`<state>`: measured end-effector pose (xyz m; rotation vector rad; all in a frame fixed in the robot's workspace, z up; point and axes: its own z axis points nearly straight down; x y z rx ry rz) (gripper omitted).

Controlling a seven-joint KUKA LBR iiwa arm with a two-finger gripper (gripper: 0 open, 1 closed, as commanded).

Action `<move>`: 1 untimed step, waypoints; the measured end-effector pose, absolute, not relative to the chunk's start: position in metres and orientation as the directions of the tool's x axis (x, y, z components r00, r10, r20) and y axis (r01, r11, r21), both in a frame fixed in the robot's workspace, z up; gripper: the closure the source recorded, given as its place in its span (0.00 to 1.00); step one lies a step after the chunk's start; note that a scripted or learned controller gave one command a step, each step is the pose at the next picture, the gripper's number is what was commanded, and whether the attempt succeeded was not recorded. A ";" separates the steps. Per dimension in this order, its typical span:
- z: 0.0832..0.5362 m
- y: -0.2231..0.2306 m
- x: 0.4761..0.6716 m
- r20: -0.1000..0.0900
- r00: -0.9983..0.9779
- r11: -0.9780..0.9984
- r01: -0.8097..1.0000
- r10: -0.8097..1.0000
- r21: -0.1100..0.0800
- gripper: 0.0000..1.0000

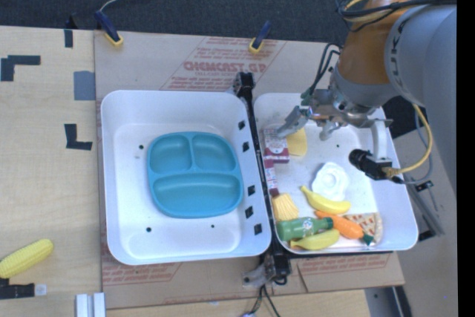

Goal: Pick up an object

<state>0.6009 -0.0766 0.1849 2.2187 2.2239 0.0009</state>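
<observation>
My gripper (308, 128) hangs over the back of the right bin (401, 213), open, with nothing between its fingers. Just below its left finger lie a pale yellow wedge (297, 144) and a red and white carton (276, 153). Further forward in that bin are a white lump (329, 180), a banana (325, 200), a corn cob (283, 206), a green bottle (303, 226), a carrot (346, 225), a second yellow fruit (319, 240) and a waffle-like slice (369, 223).
A blue divided plate (195, 173) lies in the left bin (119, 159). Another corn cob (26, 257) rests on the bench at the front left. Yellow clamps (109, 29) hold the cardboard at the back. The arm's cables (415, 152) hang over the right bin's right rim.
</observation>
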 end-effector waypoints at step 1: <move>0.184 -0.086 0.531 0.000 0.000 0.000 1.000 1.000 -0.002 0.00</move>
